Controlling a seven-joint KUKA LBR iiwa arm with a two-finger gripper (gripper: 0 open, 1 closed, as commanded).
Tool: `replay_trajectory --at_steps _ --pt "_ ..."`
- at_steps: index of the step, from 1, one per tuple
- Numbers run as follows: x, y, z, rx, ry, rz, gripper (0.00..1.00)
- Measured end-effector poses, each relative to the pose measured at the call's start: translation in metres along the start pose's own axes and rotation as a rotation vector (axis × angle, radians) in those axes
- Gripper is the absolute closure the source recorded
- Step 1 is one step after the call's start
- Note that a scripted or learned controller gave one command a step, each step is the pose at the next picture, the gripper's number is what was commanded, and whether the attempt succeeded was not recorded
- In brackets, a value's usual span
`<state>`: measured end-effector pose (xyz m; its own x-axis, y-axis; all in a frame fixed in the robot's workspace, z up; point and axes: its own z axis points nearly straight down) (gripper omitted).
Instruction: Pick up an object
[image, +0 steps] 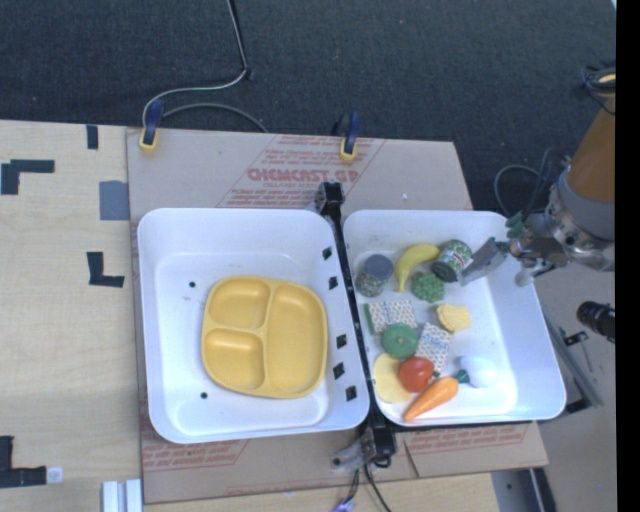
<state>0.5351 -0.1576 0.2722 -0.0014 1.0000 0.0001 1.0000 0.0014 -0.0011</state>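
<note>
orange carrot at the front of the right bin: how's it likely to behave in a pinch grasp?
The tapered orange carrot looks smooth and glossy, so it may slip toward its thin tip when squeezed. It seems a rigid toy, probably light. It lies slanted against the round red tomato, so a push would likely pivot or roll it.

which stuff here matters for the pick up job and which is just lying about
For the job:
- hand, above the right bin
- right bin with its pickable things: banana, small can, broccoli, tomato, carrot

Just lying about:
- left bin
- yellow divided plate in it
- cardboard sheet under the bins
- two clamps on its far edge
</note>
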Motion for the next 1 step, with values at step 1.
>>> replay_trajectory --at_steps 1 --pt "0.0149 0.027 0.1313 0.002 0.001 0.0 0.0"
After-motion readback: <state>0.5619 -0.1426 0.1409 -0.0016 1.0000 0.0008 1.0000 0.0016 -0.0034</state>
